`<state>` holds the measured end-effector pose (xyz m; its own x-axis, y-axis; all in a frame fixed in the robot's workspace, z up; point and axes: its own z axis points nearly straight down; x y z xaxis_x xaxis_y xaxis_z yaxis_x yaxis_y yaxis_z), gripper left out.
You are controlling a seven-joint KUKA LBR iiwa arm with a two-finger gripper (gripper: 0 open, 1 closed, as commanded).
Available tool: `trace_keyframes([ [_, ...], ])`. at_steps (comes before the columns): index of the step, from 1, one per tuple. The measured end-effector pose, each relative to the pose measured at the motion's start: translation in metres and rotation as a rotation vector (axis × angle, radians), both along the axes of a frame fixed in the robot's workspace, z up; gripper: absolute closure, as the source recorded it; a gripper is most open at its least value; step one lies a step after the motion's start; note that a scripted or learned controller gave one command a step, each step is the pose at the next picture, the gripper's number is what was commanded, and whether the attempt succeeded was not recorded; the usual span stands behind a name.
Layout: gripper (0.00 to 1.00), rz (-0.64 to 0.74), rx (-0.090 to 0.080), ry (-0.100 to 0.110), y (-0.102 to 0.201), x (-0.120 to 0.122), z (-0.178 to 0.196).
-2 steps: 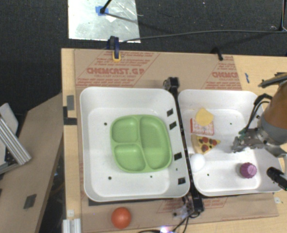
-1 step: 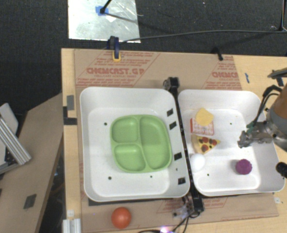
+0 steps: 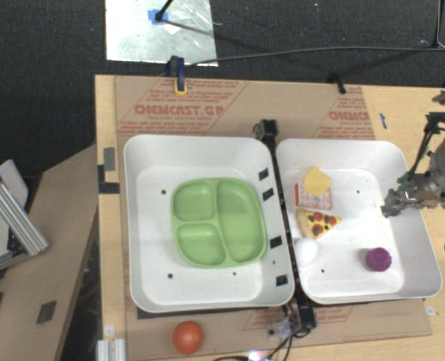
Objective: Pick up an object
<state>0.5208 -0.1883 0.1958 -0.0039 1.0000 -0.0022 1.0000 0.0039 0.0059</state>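
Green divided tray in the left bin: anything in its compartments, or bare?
Bare. The green divided tray lies flat in the left bin, and all of its compartments show plain green with nothing in them.

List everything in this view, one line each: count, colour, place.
bins: two, white, side by side on the bench
divided plate: one, green, left bin
fries toy: one, yellow and red, right bin, far left part
pizza slice toy: one, yellow, right bin, just below the fries
purple object: one, right bin, near right
ball: one, orange, on the board in front of the left bin
gripper: one, grey, over right bin's right edge
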Motion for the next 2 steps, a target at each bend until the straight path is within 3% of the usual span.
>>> trace_keyframes([
  [1,1.0,0.001,0.0,0.0,0.0,0.002,0.053],
  [2,1.0,0.005,0.003,0.003,0.046,0.013,0.042],
])
